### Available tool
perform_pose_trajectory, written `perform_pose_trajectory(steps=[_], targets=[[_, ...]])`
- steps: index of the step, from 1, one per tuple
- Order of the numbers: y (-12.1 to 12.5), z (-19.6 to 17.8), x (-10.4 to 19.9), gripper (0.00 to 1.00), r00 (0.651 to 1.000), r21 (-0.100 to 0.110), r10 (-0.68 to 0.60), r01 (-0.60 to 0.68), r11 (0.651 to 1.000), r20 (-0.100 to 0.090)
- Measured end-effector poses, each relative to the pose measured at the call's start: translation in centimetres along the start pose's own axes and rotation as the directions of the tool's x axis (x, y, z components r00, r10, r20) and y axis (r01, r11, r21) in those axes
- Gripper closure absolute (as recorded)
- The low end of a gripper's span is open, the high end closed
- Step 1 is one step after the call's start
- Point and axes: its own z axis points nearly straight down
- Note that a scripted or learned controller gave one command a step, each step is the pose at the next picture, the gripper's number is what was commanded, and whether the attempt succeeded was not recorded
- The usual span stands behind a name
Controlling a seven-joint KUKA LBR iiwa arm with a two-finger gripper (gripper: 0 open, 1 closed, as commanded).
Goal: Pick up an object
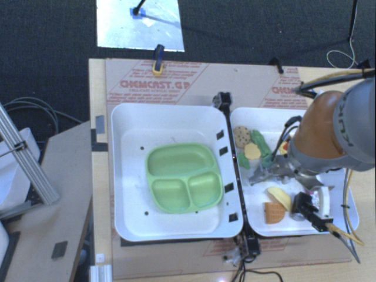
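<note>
Two shallow white bins side by side on the bench [100, 157] — left bin [126, 216] holds a green three-compartment plastic tray [183, 177]. Right bin [247, 225] holds a round tan cookie [241, 136], yellow round piece [252, 151], green leafy item [261, 145], yellow banana-like slice [279, 197], orange wedge [273, 213]. Grey arm's gripper [276, 172] sits low over the right bin's middle — jaws' state cannot be told.

Wooden surface [100, 87] with a protective sheet [176, 81] printed in red lettering taped over it, two shallow white bins side by side on top, left bin [126, 175], right bin [276, 113], yellow clamp [158, 60] on the back edge, small black clamp [276, 66] further right
</note>
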Motion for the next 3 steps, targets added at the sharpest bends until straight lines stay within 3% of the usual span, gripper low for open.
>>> perform_pose_trajectory(steps=[1, 2, 3], targets=[[7.2, 1.0, -1.3, 0.0, 1.0, -0.005, -0.005, 0.005, 1.0, 0.002], [6.9, 0.0, -1.3, 1.0, 1.0, -0.002, -0.003, 0.003, 1.0, 0.0], [9.6, -9.6, 5.8, 1.0, 1.0, -0.009, -0.011, 0.011, 1.0, -0.002]])
